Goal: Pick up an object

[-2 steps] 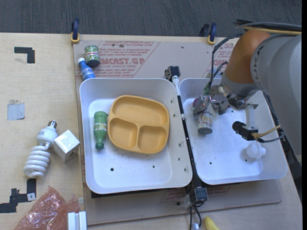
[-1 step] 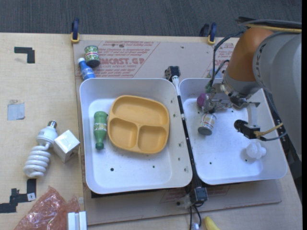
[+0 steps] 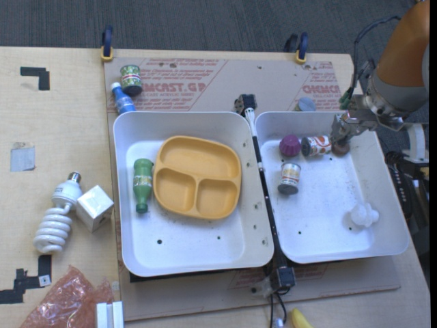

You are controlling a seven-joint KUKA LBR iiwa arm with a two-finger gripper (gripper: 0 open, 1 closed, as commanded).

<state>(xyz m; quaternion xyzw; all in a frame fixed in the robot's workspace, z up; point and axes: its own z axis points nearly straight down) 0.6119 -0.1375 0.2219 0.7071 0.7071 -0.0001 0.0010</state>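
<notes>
Gripper (image 3: 339,144): seen low at the right white plastic bin's (image 3: 382,241) far edge; finger state cannot be told.
Small red-labelled can (image 3: 316,145): lying sideways, touching the gripper's left side.
Purple ball (image 3: 290,145): just beyond that.
Upright small tin (image 3: 289,178): nearer, left.

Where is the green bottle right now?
The green bottle lies in the left bin, along its left side, right beside the yellow tray.

Red print on the brown cardboard sheet (image 3: 205,80) beneath the bins — "AMCAST" partly read at left, "CHEMCA" partly read, reversed, at right, labels on cans unreadable.
</notes>
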